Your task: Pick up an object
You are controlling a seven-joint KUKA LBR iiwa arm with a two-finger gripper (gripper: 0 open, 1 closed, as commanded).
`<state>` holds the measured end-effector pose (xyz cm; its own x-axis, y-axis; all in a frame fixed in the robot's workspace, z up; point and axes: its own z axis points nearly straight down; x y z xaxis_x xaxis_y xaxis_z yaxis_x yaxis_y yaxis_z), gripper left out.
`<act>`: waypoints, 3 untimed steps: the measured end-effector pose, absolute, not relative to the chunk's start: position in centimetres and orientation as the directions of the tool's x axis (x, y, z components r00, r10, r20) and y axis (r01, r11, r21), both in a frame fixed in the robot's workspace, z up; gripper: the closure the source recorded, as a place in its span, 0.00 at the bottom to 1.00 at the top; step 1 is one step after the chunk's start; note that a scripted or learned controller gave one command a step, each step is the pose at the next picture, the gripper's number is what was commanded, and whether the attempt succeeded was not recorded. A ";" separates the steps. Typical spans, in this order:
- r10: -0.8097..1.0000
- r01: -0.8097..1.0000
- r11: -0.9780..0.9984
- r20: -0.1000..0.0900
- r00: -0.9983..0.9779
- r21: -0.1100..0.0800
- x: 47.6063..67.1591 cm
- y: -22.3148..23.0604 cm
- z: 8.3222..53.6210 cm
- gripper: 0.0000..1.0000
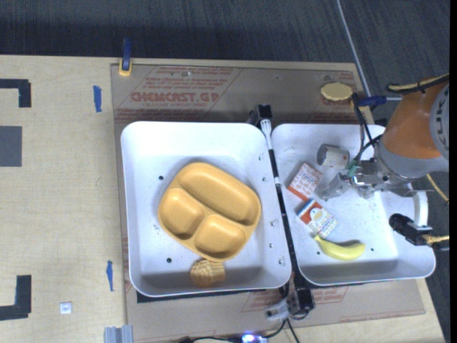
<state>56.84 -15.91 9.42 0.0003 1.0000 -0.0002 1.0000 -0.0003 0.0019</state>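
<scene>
Scanning from the left, I count two bins. One yellow tray [208,209] with three compartments fills the left bin [139,191], and one tan waffle [208,271] sits at its 6 o'clock. The right bin [407,259] holds two cartons [305,180] [318,219], one grey cup [330,156] at 12 o'clock and one banana [341,249] at 6. My gripper [339,183] hovers beside the cup; whether it's clenched I cannot tell.
</scene>
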 end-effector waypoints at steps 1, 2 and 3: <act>1.000 1.000 0.001 0.001 -0.001 0.003 53.7 -11.0 8.6 0.00; 1.000 1.000 0.000 0.000 0.000 0.004 48.0 -10.1 8.6 0.00; 1.000 1.000 -0.002 -0.002 0.002 0.010 48.2 -10.2 9.6 1.00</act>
